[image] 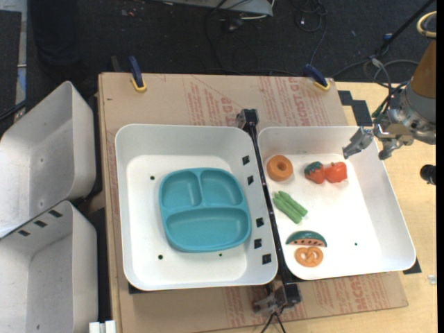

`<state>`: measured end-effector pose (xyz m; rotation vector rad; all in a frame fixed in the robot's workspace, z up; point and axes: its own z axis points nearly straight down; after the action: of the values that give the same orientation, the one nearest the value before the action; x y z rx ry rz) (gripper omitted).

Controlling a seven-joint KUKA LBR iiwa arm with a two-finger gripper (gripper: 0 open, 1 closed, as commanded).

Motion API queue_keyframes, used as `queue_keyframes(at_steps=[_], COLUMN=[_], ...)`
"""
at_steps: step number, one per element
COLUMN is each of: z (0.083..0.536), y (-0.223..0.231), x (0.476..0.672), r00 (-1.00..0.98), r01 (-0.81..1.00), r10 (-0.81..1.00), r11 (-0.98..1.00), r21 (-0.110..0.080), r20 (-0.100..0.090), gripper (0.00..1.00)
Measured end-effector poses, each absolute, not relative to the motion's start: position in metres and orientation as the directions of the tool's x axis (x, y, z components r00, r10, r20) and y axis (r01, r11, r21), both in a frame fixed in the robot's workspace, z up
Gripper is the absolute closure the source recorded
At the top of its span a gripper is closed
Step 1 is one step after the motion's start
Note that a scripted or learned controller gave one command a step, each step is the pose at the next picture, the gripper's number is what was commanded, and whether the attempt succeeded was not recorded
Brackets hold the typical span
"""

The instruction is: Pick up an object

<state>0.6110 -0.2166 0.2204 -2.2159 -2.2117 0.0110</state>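
Hovering gripper (369,144): fingers spread apart, holding nothing, over right bin (388,207) far edge.
Nearest target: red toy pepper (327,173), just left of it.
Handling: probably light, rigid, slippery plastic; pinch its middle.

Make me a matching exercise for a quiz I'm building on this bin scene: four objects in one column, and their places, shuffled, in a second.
Objects:
1. teal divided plate
2. orange donut
3. green beans
4. pretzel

Places:
A. middle of the right bin, near the divider
B. near the front edge of the right bin, just below the watermelon slice
C. left bin
D. far left part of the right bin

Pairs: 1-C, 2-D, 3-A, 4-B
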Motion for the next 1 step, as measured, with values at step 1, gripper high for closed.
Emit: queue_keyframes(at_steps=[1], z=[0.2286], y=[-0.2158], x=[0.6141], r00=[-0.002], r01=[1.0], r10=[1.0], r11=[0.002], r21=[0.001], r20=[-0.001], gripper=[0.0])
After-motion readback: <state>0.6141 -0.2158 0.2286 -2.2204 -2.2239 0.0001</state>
